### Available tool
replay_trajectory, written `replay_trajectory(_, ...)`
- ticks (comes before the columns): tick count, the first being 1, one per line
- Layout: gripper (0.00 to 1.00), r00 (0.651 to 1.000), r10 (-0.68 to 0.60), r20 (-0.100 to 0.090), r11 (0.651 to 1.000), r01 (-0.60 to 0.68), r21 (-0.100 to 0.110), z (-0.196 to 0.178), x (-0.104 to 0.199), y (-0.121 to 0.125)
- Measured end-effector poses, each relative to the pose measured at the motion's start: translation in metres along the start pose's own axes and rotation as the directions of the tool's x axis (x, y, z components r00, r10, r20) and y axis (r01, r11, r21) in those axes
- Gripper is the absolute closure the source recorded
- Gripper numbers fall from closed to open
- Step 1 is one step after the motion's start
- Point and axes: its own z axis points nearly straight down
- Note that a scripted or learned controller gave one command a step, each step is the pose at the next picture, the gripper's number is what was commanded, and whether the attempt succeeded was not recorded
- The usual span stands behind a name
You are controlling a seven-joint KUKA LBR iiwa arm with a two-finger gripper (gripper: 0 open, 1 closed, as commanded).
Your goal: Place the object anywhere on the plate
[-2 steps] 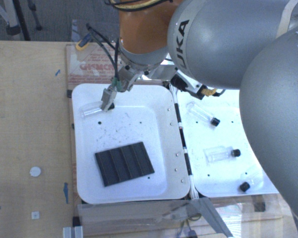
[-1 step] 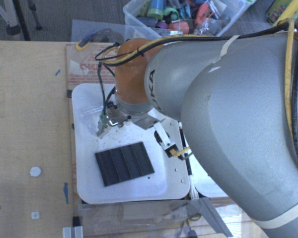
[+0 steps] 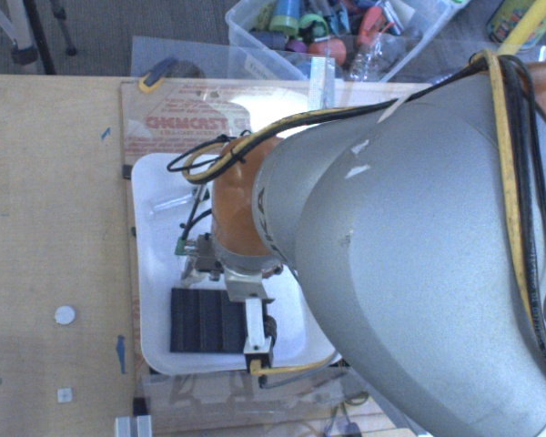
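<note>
At the far left of the frame you are looking at bare wooden bench (image 3: 45,198) with a small white disc (image 3: 65,315) lying on it, well apart from the work. Moving right, the white bin (image 3: 150,271) is taking up the lower middle. Near its upper-left corner a pale streak (image 3: 168,203) is lying on the floor; it may be the object, though against the white it is too faint for you to be sure. Just right of that, the orange band (image 3: 232,212) is hanging over the bin with the gripper (image 3: 203,264) reaching down below it, low over the bin floor. You cannot tell whether the gripper is released or clenched, nor whether it is carrying anything. The grey arm (image 3: 391,244) is covering the rest of the bin and everything right of it, so the plate is probably sitting hidden beneath it. You are likely watching the pick, not the placing. Next, the wrist needs lifting clear so you can check the catch before travelling to the plate.
</note>
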Motion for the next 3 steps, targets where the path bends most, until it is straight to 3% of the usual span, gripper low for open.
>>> replay_trajectory(1,1.0,1.0,0.006,0.002,1.0,-0.006,-0.001,-0.01,-0.003,0.002)
replay_trajectory(2,1.0,0.978,-0.21,0.002,0.978,0.21,0.017,-0.125,0.006,-0.037)
replay_trajectory(3,1.0,0.978,-0.209,0.002,0.978,0.209,0.016,-0.134,0.006,-0.036)
